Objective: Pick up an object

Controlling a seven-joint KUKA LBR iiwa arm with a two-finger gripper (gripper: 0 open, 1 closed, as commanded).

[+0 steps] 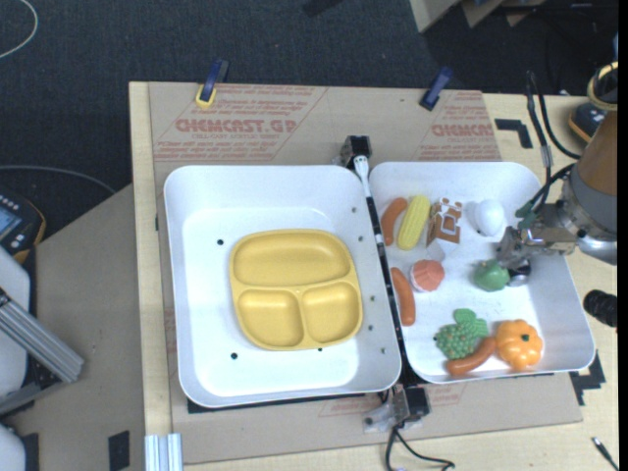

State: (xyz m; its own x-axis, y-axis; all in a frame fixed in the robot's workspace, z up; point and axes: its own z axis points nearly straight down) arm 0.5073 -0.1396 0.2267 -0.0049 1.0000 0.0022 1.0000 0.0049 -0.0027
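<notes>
The right bin (pixel 559 292) holds several toy foods. A small round green piece (pixel 490 277) lies near the bin's right side. My gripper (pixel 511 260) comes in from the right and sits low, just above and to the right of this green piece, touching or nearly touching it. To the upper left of the gripper rests a white egg (pixel 487 216). Further left are a brown-and-white piece (pixel 447 221), a corn cob (pixel 415 220) and an orange carrot (pixel 392 221).
A yellow divided plate (pixel 294 287) lies in the left bin (pixel 191 263). In the right bin a pink slice (pixel 428 274) and an orange sausage (pixel 403 296) lie left of centre; green broccoli (pixel 460 334) and an orange pepper (pixel 519 344) sit at the front.
</notes>
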